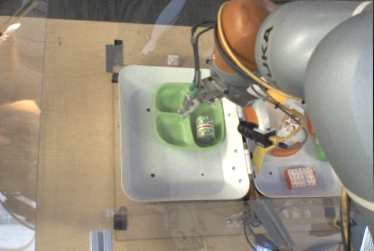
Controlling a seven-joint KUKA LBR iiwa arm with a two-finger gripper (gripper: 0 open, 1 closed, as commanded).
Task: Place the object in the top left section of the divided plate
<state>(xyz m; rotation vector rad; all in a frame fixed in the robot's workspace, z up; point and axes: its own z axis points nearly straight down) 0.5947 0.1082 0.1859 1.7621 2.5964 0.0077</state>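
A green divided plate [169, 121] lies in the left white bin [175, 180]. A small can-like object [204, 129] with a green and white label rests on its side in the plate's right-hand section. My gripper [190, 105] hangs over the middle of the plate, just above and left of the can. Its metal fingertips point down and left toward the plate's dividing ridge. The large grey arm with its orange band [245, 28] covers the plate's upper right edge.
The right white bin [274, 185] holds several items beneath the arm: an orange-rimmed item [286, 147], a yellow piece [260, 156] and a red patterned block [300, 177]. A small white cube [172, 60] sits on the bench behind the left bin.
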